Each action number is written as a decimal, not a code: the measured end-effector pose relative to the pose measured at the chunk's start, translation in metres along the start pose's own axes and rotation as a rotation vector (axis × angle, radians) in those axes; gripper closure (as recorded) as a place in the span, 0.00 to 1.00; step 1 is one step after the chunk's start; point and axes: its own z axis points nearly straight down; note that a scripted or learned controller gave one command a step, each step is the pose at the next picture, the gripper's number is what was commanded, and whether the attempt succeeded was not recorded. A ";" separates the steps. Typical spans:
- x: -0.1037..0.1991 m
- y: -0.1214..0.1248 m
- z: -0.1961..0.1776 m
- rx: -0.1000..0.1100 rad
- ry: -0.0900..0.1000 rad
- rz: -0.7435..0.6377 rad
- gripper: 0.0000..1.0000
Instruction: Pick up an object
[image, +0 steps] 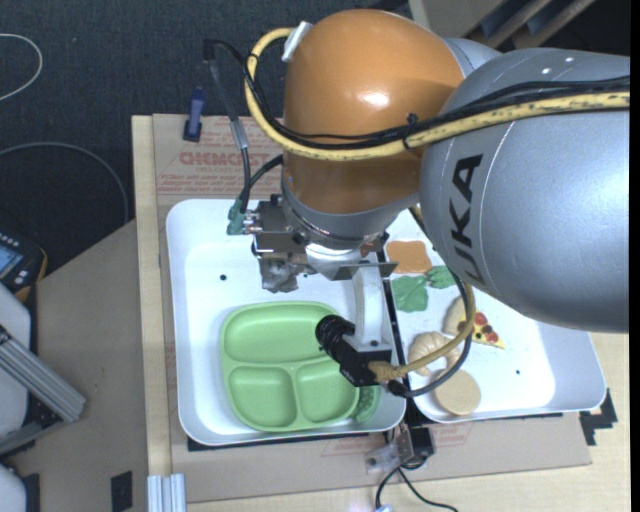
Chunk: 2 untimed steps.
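Looming right up at the lens, the grey arm (540, 200) with its orange band (360, 80) swallows the top of the picture. That's our first headache, because it covers the back of both bins.

Starting on the left: bare table (148, 300), then the left bin (195, 300). In its near half lies the green divided plate (270, 365), flat, with three compartments and nothing in them that I can see. The hand (280, 265) hangs just over the plate's far edge. Wide or narrow, I can't tell from here, since the wrist blocks it. Nothing shows in its hold.

Now the danger. If it goes for the plate, that's a broad, shallow, smooth rim, and a pinch there may well slip or tip the plate against the bin wall. If it comes down short of the plate, it closes on bare bin floor.

Moving right, the right bin (560, 385) holds the small stuff: an orange-brown flat piece (408, 256), a green leafy piece (410, 292), a toy pizza slice (482, 330), and a pale curved piece (430, 348) just beside a round pale disc (458, 393). They're bunched close, so a grab there could nudge a neighbour or catch two at once. What lies under the arm at that bin's far side, I simply can't say.
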 end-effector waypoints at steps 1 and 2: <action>-0.044 0.000 0.033 -0.003 -0.001 0.012 1.00; -0.105 0.001 -0.016 -0.016 0.002 0.014 1.00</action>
